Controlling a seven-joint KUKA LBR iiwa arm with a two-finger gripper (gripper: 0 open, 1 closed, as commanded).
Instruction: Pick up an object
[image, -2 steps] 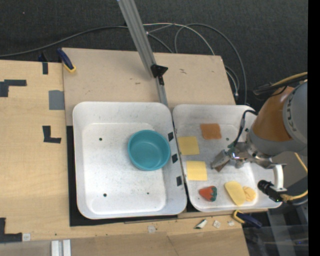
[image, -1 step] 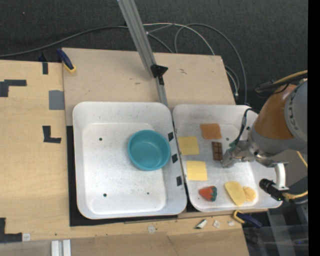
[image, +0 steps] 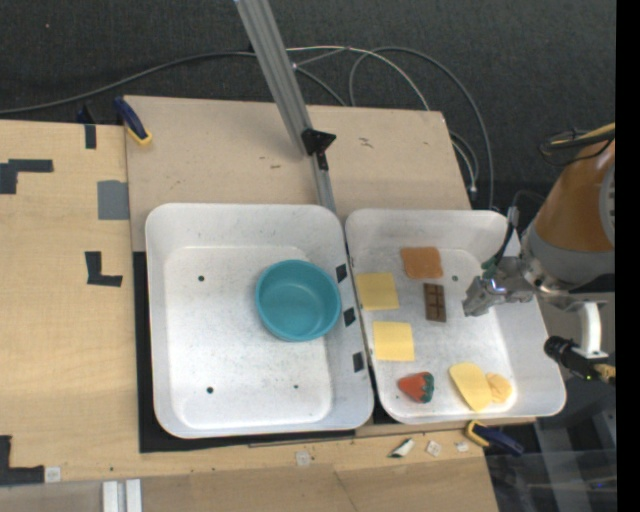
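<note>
My gripper (image: 478, 300) hangs over the right part of the right bin (image: 520, 340), just right of a dark brown chocolate bar (image: 435, 301); nothing shows in it. The same bin holds a brown toast-like slice (image: 422, 262), two pale yellow squares (image: 378, 291) (image: 393, 341), a red strawberry with a green top (image: 417, 386) and a yellow-orange piece (image: 480, 386) at the front. A teal bowl (image: 297, 300) sits upright in the left bin (image: 200, 330), near its right wall.
The arm's orange band (image: 580, 205) and grey wrist reach in at the right edge. A slanted metal pole (image: 290, 100) rises behind the bins, with cables (image: 440, 80) across the back. Blue-yellow clamps sit at the board's corners (image: 133, 122) (image: 492, 436).
</note>
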